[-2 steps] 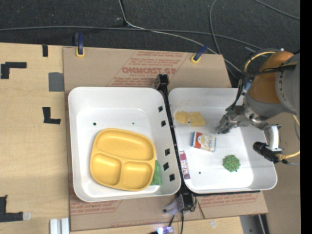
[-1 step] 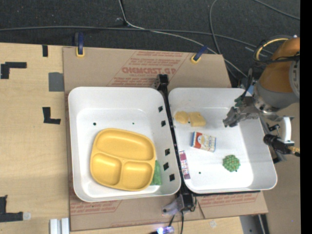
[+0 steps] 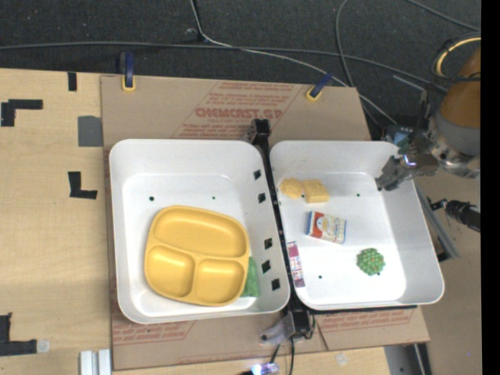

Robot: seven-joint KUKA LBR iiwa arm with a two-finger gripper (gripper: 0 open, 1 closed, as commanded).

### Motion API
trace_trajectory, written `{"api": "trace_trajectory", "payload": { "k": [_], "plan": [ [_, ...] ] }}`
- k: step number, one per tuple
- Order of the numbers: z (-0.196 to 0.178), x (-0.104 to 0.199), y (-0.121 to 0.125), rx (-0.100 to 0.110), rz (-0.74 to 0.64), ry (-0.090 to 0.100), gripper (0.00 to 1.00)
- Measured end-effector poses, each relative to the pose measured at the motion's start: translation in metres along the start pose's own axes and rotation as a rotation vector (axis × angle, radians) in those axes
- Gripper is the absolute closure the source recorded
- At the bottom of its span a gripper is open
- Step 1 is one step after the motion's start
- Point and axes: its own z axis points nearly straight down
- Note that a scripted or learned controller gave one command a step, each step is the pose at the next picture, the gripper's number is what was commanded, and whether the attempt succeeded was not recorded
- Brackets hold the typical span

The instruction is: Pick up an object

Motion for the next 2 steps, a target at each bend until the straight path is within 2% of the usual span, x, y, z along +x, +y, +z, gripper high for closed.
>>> {"api": "trace_trajectory", "payload": {
  "k": [1,2],
  "plan": [
    [-0.013,0.0,0.001,0.004,0.0,0.002,1.0],
    [-0.004,0.048,-0.015,0.008,-0.003,0.003,1.0]
  ]
}}
